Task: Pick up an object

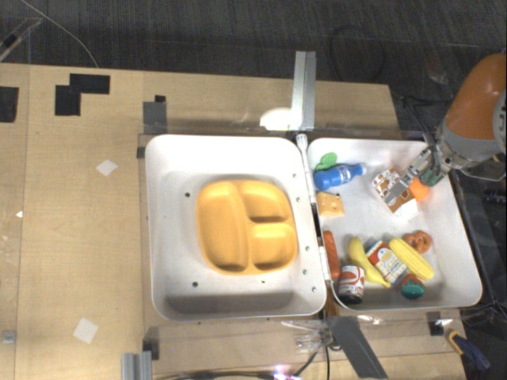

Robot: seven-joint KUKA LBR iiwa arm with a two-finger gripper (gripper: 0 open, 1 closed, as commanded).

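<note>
The arm had its gripper (421, 171) low over the far right part of the right-hand bin (467, 248), right at a small orange piece (420, 187) and the white and brown carton (390, 188) beside it. From where I stood I could not tell how the gripper was set, nor whether anything was actually caught in it.

The things to choose from all lay in that right bin: a blue bottle (339, 176) with a green piece (325, 162) near the dividing wall, a cracker-like square (332, 205) just below it, and toward the near edge a crowded cluster with a banana (361, 260), a corn cob (412, 260), a small printed packet (384, 261) between them, a can (350, 283) and a reddish sausage shape (330, 255) lying along the wall. The left bin (170, 212) held a yellow divided tray (245, 226).

To do this step well, I judged the arm should commit to one item, probably the carton or the orange piece, since they sat well apart from the cluster. It would need to centre over that single thing so the neighbour did not get nudged or wedged in too. The bin's far wall was close, so a straight, slow lift seemed wiser than any sideways drag.
</note>
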